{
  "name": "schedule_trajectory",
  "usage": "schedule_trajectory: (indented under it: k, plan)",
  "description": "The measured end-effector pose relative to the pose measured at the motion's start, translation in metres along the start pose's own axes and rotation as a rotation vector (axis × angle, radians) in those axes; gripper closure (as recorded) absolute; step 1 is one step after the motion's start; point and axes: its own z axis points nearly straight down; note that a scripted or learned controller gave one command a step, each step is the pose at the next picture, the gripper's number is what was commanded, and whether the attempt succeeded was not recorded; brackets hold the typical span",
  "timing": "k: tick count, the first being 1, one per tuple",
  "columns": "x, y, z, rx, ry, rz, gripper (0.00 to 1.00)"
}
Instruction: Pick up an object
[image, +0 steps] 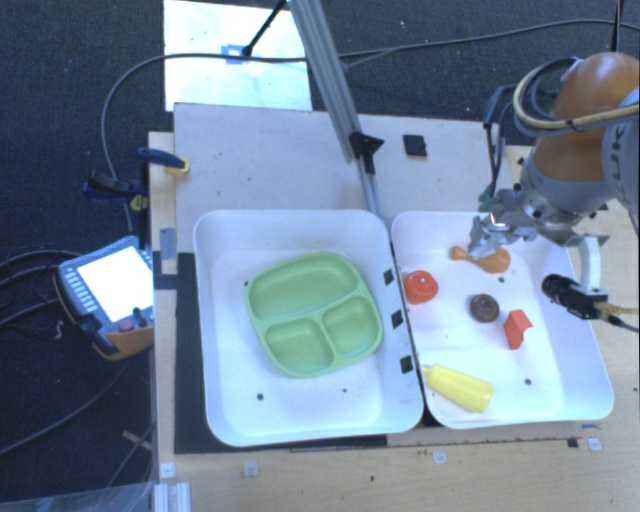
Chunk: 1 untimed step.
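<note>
Desk (260, 160), pale board surface, carrying two shallow white bins side by side.

Left bin (225, 390): one green divided plate (313, 312), three compartments, lying flat near the bin's centre.

Right bin (585, 385): five small items.
- Tan, drumstick-shaped piece (482, 260), at 12 o'clock in the bin, directly under the end effector.
- Orange round cap-like piece (421, 287), at 9 o'clock, near the inner wall.
- Dark brown round piece (485, 308), near the centre.
- Red angular piece (516, 328), at 3 o'clock of the brown one, just beside it.
- Yellow elongated piece (459, 387), at 6 o'clock, lying slantwise.

End effector (491, 237): low over the tan piece, at or touching its top. Whether it is released or clenched cannot be told.

Arm: grey with orange band (600, 85), at 2 o'clock.

Off the desk, 9 o'clock: handheld pendant (105, 295) with a lit screen.
</note>
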Motion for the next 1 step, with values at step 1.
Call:
schedule_trajectory:
  k: [1]
  plan:
    - [0.0591,-0.0202,-0.0036,0.002,0.0,0.0,1.0]
